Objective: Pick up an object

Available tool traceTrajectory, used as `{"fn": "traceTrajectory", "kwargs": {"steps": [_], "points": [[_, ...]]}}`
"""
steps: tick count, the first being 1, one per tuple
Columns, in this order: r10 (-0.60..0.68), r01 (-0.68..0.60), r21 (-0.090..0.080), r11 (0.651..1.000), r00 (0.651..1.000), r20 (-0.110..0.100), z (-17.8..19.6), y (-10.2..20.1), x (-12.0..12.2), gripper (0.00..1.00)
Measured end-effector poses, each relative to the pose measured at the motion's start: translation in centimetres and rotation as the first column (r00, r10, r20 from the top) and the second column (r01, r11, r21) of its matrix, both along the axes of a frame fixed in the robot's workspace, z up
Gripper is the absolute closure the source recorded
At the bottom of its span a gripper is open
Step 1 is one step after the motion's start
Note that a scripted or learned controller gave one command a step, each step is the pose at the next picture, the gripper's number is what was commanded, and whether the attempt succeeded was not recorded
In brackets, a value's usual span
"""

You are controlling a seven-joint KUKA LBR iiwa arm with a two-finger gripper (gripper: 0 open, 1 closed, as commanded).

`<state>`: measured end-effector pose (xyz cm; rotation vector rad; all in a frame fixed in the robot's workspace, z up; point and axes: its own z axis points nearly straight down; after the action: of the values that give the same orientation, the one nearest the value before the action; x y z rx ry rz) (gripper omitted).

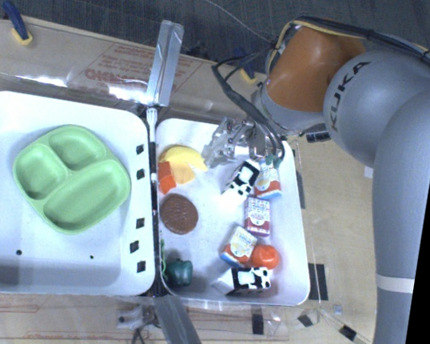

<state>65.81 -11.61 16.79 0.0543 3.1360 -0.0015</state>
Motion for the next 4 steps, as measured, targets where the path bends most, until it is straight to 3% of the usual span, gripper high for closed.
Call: {"fn": "traceTrajectory", "kwargs": {"steps": [1,2,3,4], "points": [[0.632,-0.632,-0.003,0.775,0.775,-0.001,3.7,-3.9,-0.4,1.0],[0.445,-0.445,-0.003,0.895,0.895,0.001,9.7,1.1,-0.2,1.0],[0.49,-0.49,-0.002,0.872,0.872,0.001,11.5,6.5,0.0,1.0],[0.519,-0.519,0.0,0.855,0.855,-0.005,10.4,5.3,-0.1,1.0]]}}
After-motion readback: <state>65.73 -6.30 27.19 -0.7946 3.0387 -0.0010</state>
